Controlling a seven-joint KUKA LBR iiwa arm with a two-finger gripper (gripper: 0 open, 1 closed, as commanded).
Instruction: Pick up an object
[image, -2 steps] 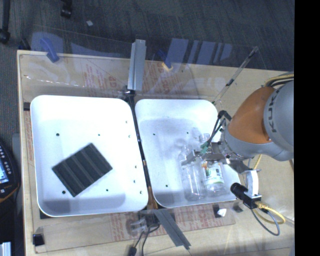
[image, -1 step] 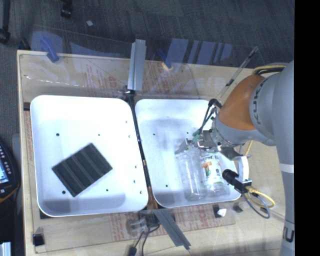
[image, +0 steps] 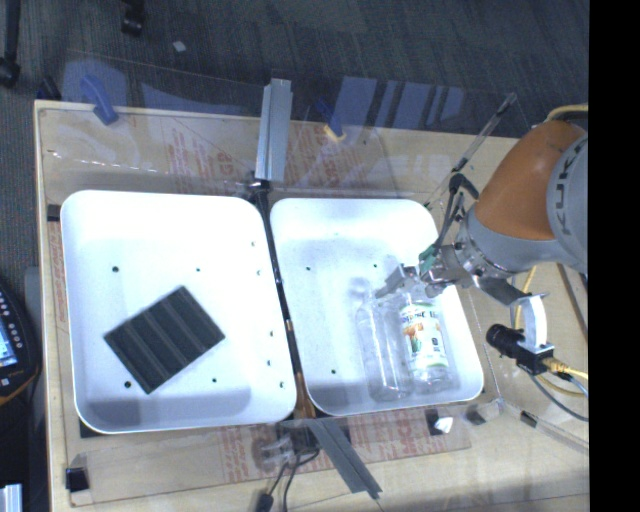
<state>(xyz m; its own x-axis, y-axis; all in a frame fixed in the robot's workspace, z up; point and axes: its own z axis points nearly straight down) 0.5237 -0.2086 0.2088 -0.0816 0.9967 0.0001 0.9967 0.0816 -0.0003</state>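
Two clear plastic bottles lie side by side in the right bin (image: 320, 240). One bottle (image: 427, 342) carries a white label with orange and green print. The other bottle (image: 378, 345), plain and see-through, lies just left of it. My gripper (image: 408, 282) hangs over the bottles' upper ends, near the bin's right wall, with the grey wrist and orange band behind it to the right. A dark ribbed rectangular pad (image: 164, 338) lies flat in the left bin (image: 100, 220).
A grey metal bar (image: 272, 130) rises behind the seam between the bins. Another grey bracket (image: 335, 460) sits at the front of the seam. The bench around the bins is pale wood.
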